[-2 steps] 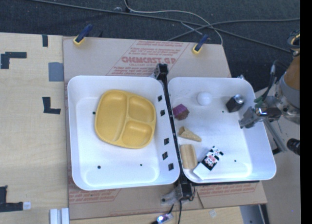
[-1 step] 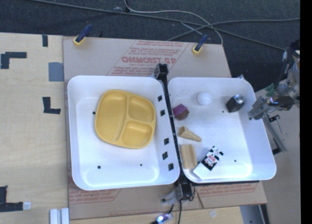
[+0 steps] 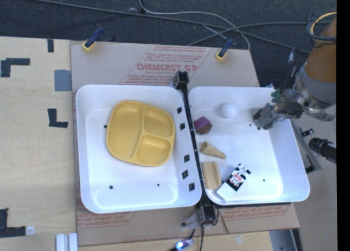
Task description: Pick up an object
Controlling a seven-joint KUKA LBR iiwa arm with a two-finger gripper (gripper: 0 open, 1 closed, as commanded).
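The right bin (image 3: 273,151) holds several small objects. A white ball (image 3: 229,110) lies near its back. A purple block (image 3: 203,124) sits by the left wall, with a tan wedge (image 3: 211,150) below it. A tan rectangular block (image 3: 211,174) lies near the front left. A white piece with black and red marks (image 3: 234,181) rests next to it. My gripper (image 3: 264,118) hangs over the bin's right back part, to the right of the ball, with nothing seen between its fingers.
The left bin (image 3: 93,179) holds a yellow divided plate (image 3: 140,133). Black clips (image 3: 186,159) run along the divider between the bins. Cables (image 3: 219,23) cross the dark floor behind the bench. Yellow clamps (image 3: 93,38) hold the cardboard sheet.
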